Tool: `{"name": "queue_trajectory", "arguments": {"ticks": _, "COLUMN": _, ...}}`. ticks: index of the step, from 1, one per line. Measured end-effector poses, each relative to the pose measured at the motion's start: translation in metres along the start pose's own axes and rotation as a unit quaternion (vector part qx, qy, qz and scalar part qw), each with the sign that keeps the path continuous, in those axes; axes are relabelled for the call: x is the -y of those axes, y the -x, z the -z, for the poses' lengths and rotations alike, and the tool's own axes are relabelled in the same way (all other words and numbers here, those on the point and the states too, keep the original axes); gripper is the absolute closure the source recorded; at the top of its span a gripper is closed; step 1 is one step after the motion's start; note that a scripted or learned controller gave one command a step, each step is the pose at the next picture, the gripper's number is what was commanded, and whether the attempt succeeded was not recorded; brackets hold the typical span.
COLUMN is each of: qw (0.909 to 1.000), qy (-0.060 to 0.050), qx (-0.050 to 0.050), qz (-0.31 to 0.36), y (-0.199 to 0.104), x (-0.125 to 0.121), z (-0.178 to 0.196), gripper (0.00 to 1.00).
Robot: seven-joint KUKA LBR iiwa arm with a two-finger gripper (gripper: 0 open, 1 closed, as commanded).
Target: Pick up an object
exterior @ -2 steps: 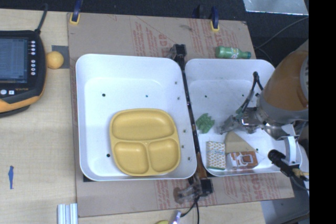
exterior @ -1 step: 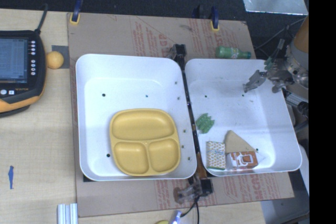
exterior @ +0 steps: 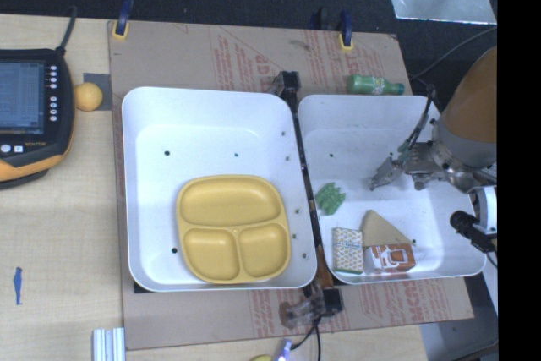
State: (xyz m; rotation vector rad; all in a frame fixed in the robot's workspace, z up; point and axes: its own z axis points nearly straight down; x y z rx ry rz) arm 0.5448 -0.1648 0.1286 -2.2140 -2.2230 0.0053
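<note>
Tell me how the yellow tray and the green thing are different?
The yellow tray is big with three compartments; the green thing is small and crumpled. The tray lies in the left bin, the green thing in the right bin, by the left wall. Both rest on white bin floors.

We are seeing the gripper [exterior: 385, 176] hanging over the right bin [exterior: 355, 118], apparently holding nothing; a green piece [exterior: 329, 198] is lying left of it, a tan wedge [exterior: 385, 228] below.
</note>
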Motion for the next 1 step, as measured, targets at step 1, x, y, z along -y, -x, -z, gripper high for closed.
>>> {"name": "queue_trajectory", "arguments": {"ticks": 1, "qw": 1.0000, "qy": 0.003, "qx": 0.001, "qz": 0.000, "y": -0.0265, "x": -0.0008, "z": 0.1916, "gripper": 0.00}}
